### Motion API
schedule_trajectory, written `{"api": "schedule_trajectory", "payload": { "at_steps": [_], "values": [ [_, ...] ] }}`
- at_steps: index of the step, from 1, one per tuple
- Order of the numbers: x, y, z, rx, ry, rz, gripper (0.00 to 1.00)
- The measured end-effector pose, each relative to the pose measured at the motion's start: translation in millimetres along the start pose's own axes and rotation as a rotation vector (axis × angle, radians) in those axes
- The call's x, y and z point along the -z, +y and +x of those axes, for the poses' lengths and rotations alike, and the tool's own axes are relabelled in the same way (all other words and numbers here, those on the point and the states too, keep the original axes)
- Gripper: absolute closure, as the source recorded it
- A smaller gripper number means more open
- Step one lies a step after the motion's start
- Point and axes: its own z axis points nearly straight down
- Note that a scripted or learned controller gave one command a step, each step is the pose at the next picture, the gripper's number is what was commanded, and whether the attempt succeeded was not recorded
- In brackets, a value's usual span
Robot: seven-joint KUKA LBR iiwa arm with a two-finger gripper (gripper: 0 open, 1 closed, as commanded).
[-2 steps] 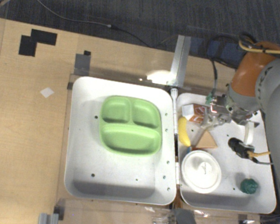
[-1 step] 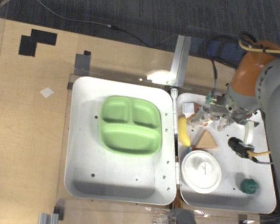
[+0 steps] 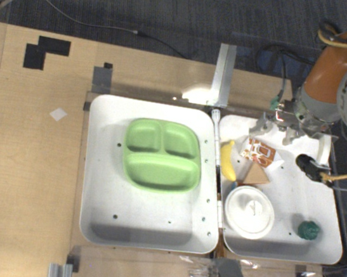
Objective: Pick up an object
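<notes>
1. Orange-and-white snack packet (image 3: 259,153) lying flat in right bin (image 3: 331,243), near back wall, just beside banana (image 3: 227,162) and brown card piece (image 3: 255,174). Prob. light, thin, crinkly, a bit slick; best pinched across short edges or at raised corner.
2. Gripper (image 3: 276,125) hovering just above packet's back edge; can't tell if pincer apart or together.
3. White round lid (image 3: 250,209) and green ball (image 3: 308,230) nearer front. Smooth white plastic floor, cluttered on left side. Left bin (image 3: 91,219) with green divided plate (image 3: 160,153); roomier.
</notes>
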Motion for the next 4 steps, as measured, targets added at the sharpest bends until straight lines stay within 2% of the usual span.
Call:
{"api": "schedule_trajectory", "payload": {
  "at_steps": [1,2,3,4],
  "values": [
    [-35.6,-12.3,-3.8,-0.001,-0.007,-0.026,0.0],
    [-43.9,-19.1,-17.0,0.044,-0.004,-0.051,0.0],
    [-68.4,-63.8,-9.2,0.164,0.001,-0.001,0.0],
    [-53.4,-59.8,-10.1,0.163,-0.002,-0.014,1.0]
  ]
}}
